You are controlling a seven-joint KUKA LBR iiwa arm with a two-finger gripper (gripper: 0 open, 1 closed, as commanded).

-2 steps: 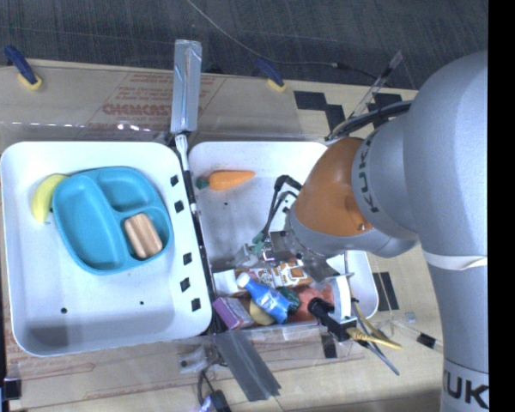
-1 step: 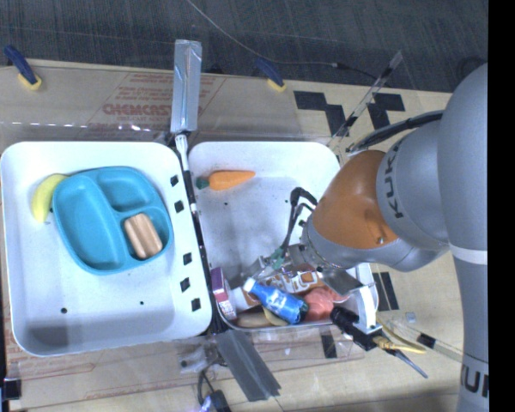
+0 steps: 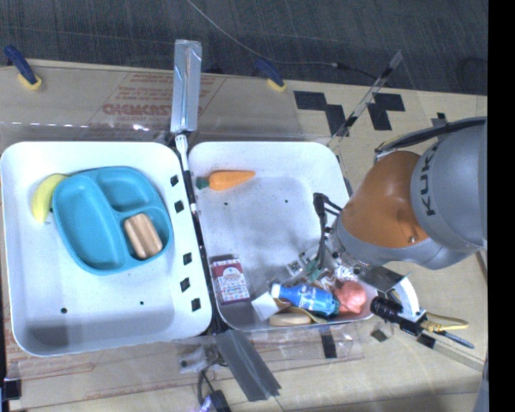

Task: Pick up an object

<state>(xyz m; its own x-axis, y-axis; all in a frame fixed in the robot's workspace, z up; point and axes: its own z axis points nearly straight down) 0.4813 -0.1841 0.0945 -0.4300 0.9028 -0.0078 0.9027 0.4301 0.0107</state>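
Note:
The right bin (image 3: 266, 230) holds an orange carrot (image 3: 227, 179) near its far left corner and a small red box (image 3: 231, 280) at the front left. A heap in its front right corner includes a blue and white bottle (image 3: 307, 299), a pink round item (image 3: 352, 296) and a tan piece (image 3: 291, 318). My gripper (image 3: 319, 267) reaches down into that heap from the right, under the grey and orange wrist (image 3: 395, 209). The wrist and the clutter hide its fingers.
The left bin (image 3: 34, 316) holds a blue divided tray (image 3: 103, 221) with a brown bun-like piece (image 3: 142, 235) in one compartment, and a yellow banana (image 3: 41, 197) beside the tray. Tools (image 3: 421, 320) lie on the bench right of the bins.

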